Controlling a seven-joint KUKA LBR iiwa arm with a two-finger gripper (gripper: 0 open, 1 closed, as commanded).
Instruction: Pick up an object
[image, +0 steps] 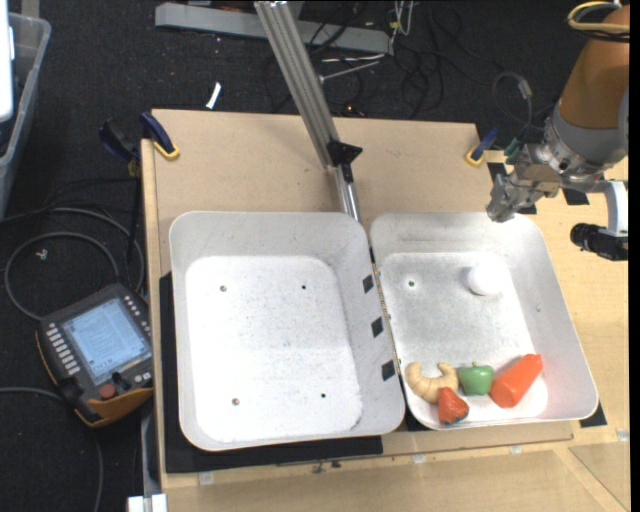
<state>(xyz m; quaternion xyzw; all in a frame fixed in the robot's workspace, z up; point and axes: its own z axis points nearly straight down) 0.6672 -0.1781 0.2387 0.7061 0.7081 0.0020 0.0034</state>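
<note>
Hovering at about one o'clock from the middle of the view, the gripper (503, 207) hangs over the far rim of the right bin (560, 330); whether it is released or clenched cannot be told. Nothing shows in its grasp. A white ball (485, 281) lies on the bin floor just below the tool, at six o'clock from it. Clustered in the bin's near corner, at five o'clock in the view, are a cream croissant-shaped toy (430, 379), a small red pepper (452, 405), a green pepper (477, 378) and an orange carrot-like piece (517, 381), touching or nearly so. The left bin (270, 330) sits beside it. A teach pendant (98, 350) rests at nine o'clock.
</note>
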